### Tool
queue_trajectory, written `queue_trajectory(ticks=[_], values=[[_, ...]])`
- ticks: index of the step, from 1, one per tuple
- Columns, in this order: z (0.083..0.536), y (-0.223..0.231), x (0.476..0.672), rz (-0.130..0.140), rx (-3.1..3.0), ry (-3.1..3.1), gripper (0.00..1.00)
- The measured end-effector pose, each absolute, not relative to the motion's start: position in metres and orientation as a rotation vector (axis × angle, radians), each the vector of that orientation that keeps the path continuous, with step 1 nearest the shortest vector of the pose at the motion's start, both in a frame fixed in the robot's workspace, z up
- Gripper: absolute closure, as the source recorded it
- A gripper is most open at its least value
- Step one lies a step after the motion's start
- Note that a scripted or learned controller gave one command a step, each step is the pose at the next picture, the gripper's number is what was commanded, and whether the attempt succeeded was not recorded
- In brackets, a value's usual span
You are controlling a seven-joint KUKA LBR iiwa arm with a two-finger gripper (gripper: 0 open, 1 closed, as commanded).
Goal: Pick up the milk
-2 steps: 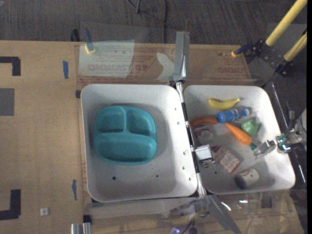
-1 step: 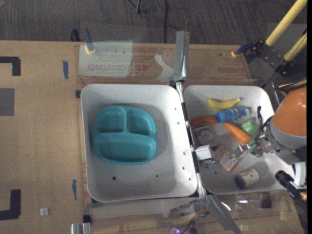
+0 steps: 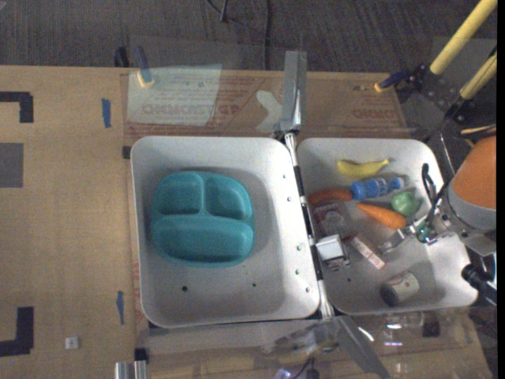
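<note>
On the left of the frame lies bare cardboard-coloured bench [image 3: 63, 212] with black corner marks and strips of blue tape, likely reference marks for the camera. The left bin [image 3: 158, 290] holds a teal divided tray [image 3: 203, 216] lying flat in its upper-left part, probably a place where picked things are meant to go. Across the centre divider, the right bin [image 3: 442, 287] carries the clutter: along its upper part a yellow banana [image 3: 362, 166], below it a blue bottle [image 3: 375, 187] lying on its side, a green round fruit [image 3: 405, 204] just beside the bottle, and an orange carrot [image 3: 380, 215] slanting across the middle. What looks like the milk [image 3: 331, 249], a small white carton with a dark top face, sits against the divider at the bin's left edge, with a pale flat packet [image 3: 367, 253] near it and a grey can [image 3: 400, 288] on its side toward the lower right. The gripper [image 3: 414, 234] hangs low at the bin's right side, well apart from the carton and nearer the carrot tip; its fingers are too small and blurred against glinting metal to judge, so whether they are open or closed cannot be told, and nothing is seen between them. The arm's orange band [image 3: 479, 181] is cut off by the right edge.
</note>
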State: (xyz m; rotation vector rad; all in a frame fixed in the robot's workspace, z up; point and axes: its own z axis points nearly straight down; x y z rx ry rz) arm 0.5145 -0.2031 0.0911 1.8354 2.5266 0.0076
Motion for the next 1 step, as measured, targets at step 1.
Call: queue_trajectory(ticks=[1], values=[[0.0889, -0.2200, 0.5435, 0.007, 1.772, 2.588, 0.00]])
